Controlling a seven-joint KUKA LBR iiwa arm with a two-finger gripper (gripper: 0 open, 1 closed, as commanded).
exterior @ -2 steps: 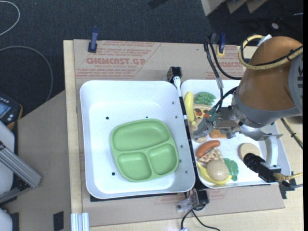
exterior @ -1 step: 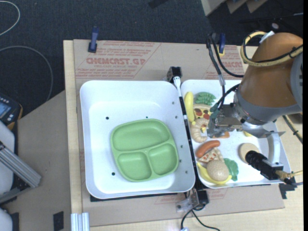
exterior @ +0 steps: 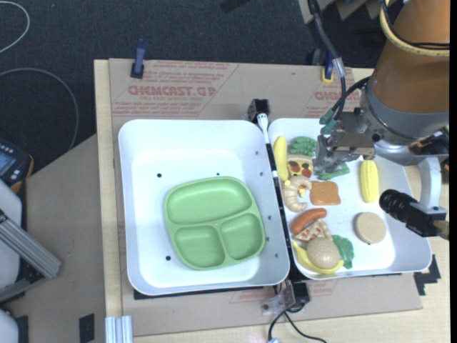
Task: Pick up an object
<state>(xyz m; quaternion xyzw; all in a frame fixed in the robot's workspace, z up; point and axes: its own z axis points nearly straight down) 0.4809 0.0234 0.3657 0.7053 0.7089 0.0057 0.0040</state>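
White plastic makes up the 2 shallow bins sitting side by side on the bench. The left bin [exterior: 136,191] holds a green divided plate [exterior: 214,221] with 3 compartments. The right bin [exterior: 410,252] carries a crowd of toy food: a yellow banana [exterior: 280,157] upright along its left wall, a green leafy piece [exterior: 303,146] beside it, a pizza slice [exterior: 298,168], a pale shrimp [exterior: 295,191], an orange square piece [exterior: 325,192], a hot dog [exterior: 309,219], a corn cob [exterior: 368,180], and a round tan cookie [exterior: 370,227]. At the near left corner several items pile together, a beige round one [exterior: 323,251] over something yellow and green, and their shapes are hard to separate.

The arm's grey and orange body covers the bin's upper right part and is cut off by the frame edge. The gripper [exterior: 330,164] hangs low over the far half of the right bin, just above the orange square piece. Whether it is open, closed or gripping anything cannot be made out; dark metal and cables blur together there. A black cylindrical part [exterior: 407,211] juts over the bin's right side.
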